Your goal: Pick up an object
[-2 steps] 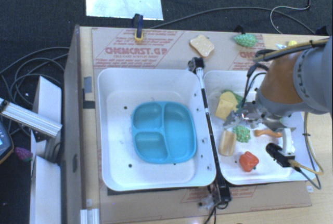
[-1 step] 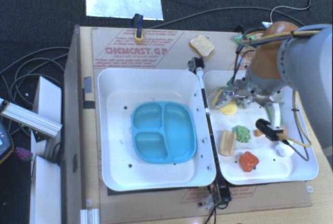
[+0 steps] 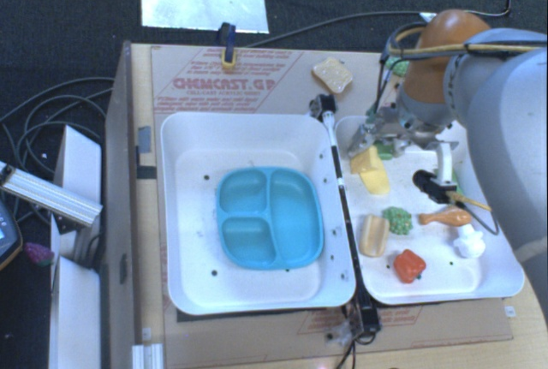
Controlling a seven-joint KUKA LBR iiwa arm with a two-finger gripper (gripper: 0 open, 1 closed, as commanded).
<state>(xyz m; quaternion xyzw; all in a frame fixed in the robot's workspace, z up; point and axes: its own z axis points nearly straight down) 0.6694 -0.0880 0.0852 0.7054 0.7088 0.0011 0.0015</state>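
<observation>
- The gripper [image 3: 370, 139] hangs over the right bin's [image 3: 492, 273] far-left corner, just beside the yellow wedge [image 3: 369, 170]; I cannot tell how its jaws stand.
- Risk: crowding against the bin wall could nudge the wedge aside.

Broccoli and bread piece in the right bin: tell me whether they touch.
Cannot tell. In the camera view the broccoli sits right beside the bread piece, no clear gap or contact.
</observation>
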